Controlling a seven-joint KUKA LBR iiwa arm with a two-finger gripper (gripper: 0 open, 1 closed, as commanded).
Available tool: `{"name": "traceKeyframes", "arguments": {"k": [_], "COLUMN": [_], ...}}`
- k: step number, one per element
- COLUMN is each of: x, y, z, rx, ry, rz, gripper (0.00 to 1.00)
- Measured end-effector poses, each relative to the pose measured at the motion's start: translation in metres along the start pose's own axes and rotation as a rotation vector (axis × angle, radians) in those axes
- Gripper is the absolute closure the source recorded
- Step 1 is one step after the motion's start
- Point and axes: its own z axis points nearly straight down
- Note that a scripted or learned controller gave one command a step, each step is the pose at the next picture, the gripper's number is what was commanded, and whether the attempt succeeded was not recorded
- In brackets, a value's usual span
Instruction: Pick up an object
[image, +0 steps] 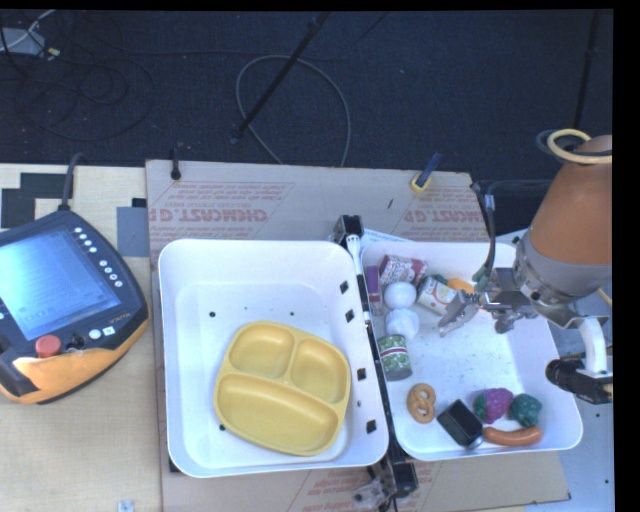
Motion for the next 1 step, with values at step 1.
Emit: {"name": "traceKeyframes", "arguments": {"k": [1], "x": [-0.088], "y": [0.0674], "z": [-0.019], "rx": [-0.009], "ry": [-0.006], "rz": [0.002], "gripper": [0.0]}}
